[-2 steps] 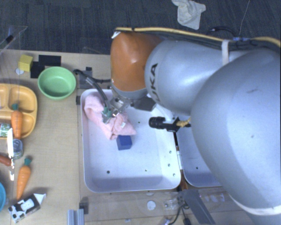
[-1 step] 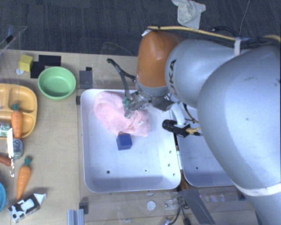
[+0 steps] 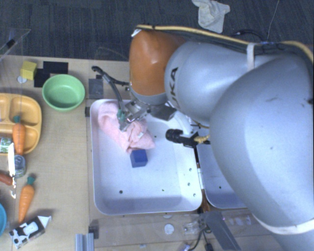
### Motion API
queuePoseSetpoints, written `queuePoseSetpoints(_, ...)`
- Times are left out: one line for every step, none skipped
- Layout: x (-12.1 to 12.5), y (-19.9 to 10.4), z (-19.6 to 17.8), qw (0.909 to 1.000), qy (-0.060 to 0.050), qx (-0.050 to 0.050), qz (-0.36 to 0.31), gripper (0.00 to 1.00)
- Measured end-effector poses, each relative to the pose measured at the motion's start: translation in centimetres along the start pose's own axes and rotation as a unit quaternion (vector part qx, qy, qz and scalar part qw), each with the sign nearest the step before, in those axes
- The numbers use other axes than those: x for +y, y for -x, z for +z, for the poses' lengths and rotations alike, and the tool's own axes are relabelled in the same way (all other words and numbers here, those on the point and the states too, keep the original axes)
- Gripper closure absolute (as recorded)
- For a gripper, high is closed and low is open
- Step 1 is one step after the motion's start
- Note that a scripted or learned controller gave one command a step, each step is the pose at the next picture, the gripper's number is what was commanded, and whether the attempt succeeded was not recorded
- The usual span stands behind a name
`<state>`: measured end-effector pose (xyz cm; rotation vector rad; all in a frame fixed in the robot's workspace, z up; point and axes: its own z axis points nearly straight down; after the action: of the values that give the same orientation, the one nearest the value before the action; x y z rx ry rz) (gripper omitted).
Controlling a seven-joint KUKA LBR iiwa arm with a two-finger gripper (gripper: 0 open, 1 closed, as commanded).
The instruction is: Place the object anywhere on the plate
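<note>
Pink cloth (image 3: pixel 122 128) – one, blue cube (image 3: pixel 139 158) – one, left bin (image 3: pixel 147 201).

On the bench left of the bins we saw a green bowl (image 3: pixel 63 91), with a yellow block (image 3: pixel 28 69) and a black block (image 3: pixel 49 71) beyond it. A yellow divided tray (image 3: pixel 30 109) held a toy carrot (image 3: pixel 18 136), and a second carrot (image 3: pixel 26 194) lay further down, near a small cow-patterned carton (image 3: pixel 30 229). A crumpled pale rag (image 3: pixel 211 13) lay on the dark floor beyond the bench.
</note>
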<state>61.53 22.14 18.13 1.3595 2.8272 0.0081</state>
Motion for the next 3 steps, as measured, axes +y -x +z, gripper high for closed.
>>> queuePoseSetpoints(-0.3, 5.3, 3.1, 0.9971, -0.001, 0.0, 0.077, 1.0)
queuePoseSetpoints(0.6, -0.2, -1.0, 0.9883, 0.0, 0.0, 0.153, 1.0)
queuePoseSetpoints(-5.0, 10.4, -0.4, 0.9945, -0.001, -0.001, 0.104, 1.0)
